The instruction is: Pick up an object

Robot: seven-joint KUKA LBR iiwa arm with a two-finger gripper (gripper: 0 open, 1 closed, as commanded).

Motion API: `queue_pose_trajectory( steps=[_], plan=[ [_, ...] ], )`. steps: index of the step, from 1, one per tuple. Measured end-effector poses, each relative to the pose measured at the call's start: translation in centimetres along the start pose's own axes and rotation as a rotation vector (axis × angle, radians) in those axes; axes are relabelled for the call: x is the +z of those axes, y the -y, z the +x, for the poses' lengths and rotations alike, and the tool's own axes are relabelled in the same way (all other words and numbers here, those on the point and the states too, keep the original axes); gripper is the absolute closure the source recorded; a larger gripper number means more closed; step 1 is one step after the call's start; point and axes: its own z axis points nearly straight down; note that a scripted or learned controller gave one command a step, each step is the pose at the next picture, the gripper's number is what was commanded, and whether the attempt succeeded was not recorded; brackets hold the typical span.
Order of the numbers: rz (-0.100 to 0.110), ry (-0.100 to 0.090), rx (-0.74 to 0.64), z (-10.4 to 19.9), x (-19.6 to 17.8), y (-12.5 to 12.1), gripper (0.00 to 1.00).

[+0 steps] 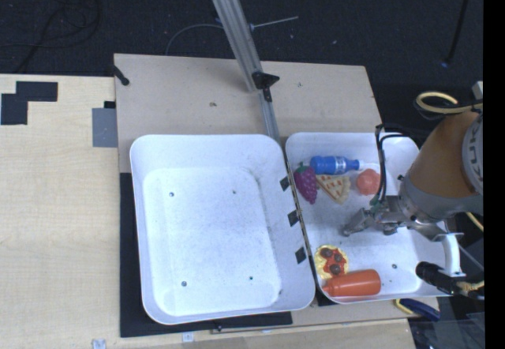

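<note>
**Arm low in the toy bin, nothing gripped**

The gripper (355,225) sits low over the middle of the right bin (406,151), on the bench (197,95), the arm coming in from the bin's outer side. Its fingers (349,227) show as a dark blur against the white floor; whether they stand apart or together cannot be told, and no object is seen between them.

The toys ring them. Beyond the fingers, toward the far wall, lie a blue bottle (334,164), a pizza slice (334,187), a bunch of purple grapes (306,183) and a small red ball (368,181). On the near side rest a yellow piece with dark spots (331,260) and a red sausage (352,284). The spread looks scattered, not arranged, which leaves bare floor under the tips.

The bottle's long axis runs across the bin, cap pointing toward the arm. The sausage lies roughly parallel to it. Either would likely want the fingers closing across its short width. The left bin (205,229) holds no toys.
</note>
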Motion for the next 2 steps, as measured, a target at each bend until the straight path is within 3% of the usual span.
queue_pose_trajectory(
  steps=[1, 2],
  plan=[
    [-0.002, 0.001, 0.001, -0.1, -1.1, 0.0, 1.00],
    [-0.004, 0.001, 0.000, 0.3, -6.1, 0.8, 1.00]
  ],
)
